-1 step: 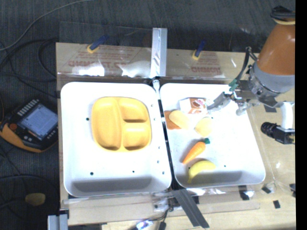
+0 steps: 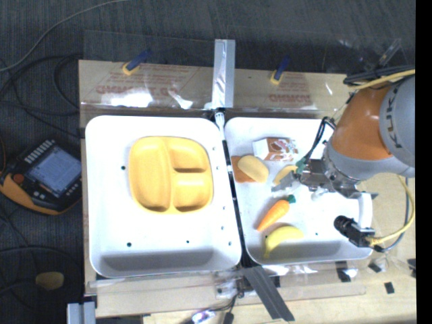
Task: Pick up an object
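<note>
The right bin [image 2: 237,201] holds several toy foods. A tan bread-like piece [image 2: 251,169] lies at its left, with a brown and white packet [image 2: 275,148] behind it. Toward the front lie an orange carrot [image 2: 273,214] with a green tip and a yellow banana-like piece [image 2: 283,237]. A small yellow piece [image 2: 284,175] lies mid-bin, right at the tip of my gripper [image 2: 295,179]. The gripper reaches in low from the right, just above the carrot's green end. I cannot make out whether the small yellow piece is in its grasp.
The left bin [image 2: 108,241] carries a yellow divided tray [image 2: 172,174]. The arm's orange band [image 2: 361,130] and grey wrist hang over the right bin's right side. A handheld controller [image 2: 42,177] and cables lie on the floor at far left.
</note>
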Controlling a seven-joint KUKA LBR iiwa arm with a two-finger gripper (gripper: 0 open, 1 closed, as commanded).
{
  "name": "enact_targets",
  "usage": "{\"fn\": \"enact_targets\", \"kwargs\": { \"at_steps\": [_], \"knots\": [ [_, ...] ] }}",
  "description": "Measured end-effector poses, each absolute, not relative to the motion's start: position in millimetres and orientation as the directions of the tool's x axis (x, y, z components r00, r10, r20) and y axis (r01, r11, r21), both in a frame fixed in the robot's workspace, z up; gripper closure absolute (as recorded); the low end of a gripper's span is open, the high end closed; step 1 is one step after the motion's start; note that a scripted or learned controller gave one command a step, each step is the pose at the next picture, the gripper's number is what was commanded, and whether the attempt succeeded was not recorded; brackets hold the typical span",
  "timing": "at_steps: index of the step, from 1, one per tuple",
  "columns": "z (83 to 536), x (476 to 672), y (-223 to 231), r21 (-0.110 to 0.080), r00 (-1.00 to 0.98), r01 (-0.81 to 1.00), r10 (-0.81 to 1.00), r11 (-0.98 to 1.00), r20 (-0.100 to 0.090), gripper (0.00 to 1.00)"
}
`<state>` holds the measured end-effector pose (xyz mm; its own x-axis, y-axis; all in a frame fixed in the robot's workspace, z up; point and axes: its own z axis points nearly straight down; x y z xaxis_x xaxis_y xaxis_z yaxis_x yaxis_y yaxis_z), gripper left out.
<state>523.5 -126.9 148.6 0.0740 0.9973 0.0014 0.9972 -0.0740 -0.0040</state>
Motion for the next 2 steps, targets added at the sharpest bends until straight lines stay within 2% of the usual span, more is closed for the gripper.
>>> {"fn": "enact_targets", "kwargs": {
  "at_steps": [1, 2],
  "knots": [
    [89, 613.5, -163, 0.011, 0.114, 0.993, 0.993, -0.114, -0.001, 0.00],
    [89, 557.8, -123, 0.007, 0.174, 0.985, 0.985, -0.174, -0.002, 0.00]
  ]
}}
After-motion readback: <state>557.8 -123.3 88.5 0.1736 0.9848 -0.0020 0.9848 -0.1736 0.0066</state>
